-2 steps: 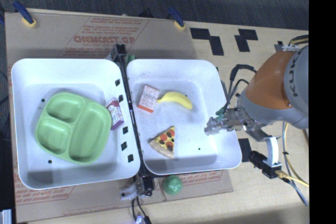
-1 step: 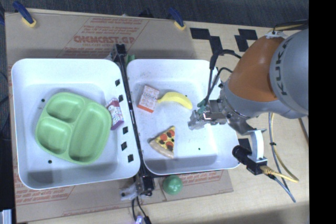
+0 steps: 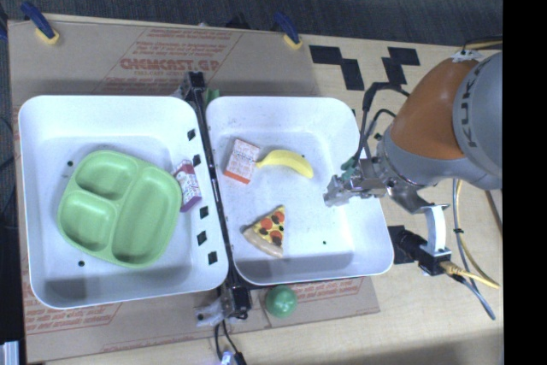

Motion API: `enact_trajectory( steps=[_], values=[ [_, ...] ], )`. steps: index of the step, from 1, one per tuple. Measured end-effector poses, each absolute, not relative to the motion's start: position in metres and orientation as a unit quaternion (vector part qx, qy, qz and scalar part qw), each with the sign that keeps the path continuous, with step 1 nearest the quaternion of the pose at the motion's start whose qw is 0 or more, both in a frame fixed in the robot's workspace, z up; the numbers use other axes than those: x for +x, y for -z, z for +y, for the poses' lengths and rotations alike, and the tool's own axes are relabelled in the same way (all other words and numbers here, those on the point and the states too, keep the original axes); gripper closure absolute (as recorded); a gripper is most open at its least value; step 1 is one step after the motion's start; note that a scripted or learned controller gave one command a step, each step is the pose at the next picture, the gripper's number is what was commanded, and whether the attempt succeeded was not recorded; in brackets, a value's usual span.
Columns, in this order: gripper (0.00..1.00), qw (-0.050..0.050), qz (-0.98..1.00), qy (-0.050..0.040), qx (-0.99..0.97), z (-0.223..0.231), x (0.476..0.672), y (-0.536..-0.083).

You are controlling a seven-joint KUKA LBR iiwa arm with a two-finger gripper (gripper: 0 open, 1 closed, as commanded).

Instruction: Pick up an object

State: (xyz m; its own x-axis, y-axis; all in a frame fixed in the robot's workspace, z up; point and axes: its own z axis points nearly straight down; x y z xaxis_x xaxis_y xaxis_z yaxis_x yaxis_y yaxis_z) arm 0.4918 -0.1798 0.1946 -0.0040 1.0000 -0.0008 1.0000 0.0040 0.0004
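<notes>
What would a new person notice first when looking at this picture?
Probably the green divided plate, which takes up much of the left bin. Next, the yellow banana and the pizza slice in the right bin. Then the arm's orange band, with the gripper over that bin's right side.

Grey, rounded arm (image 3: 491, 128) with a broad orange band (image 3: 432, 120) above the wrist and dark lettering along the shell. Small metallic claw (image 3: 335, 191), black cables looping beside the band, yellow cable (image 3: 474, 278) below it.
</notes>
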Motion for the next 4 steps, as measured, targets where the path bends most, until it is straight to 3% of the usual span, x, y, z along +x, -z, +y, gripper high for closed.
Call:
enact_trajectory(
  steps=[1, 2, 3, 4],
  values=[
    [1.0, -0.001, 0.709, -0.0003, 0.705, -0.161, 0.477, -0.212],
    [0.0, -0.001, 0.709, -0.0001, 0.705, -0.161, 0.477, -0.212],
    [0.0, -0.002, 0.709, 0.0015, 0.705, -0.198, 0.517, -0.094],
    [0.0, -0.001, 0.709, 0.0, 0.705, -0.211, 0.559, -0.092]
  ],
)
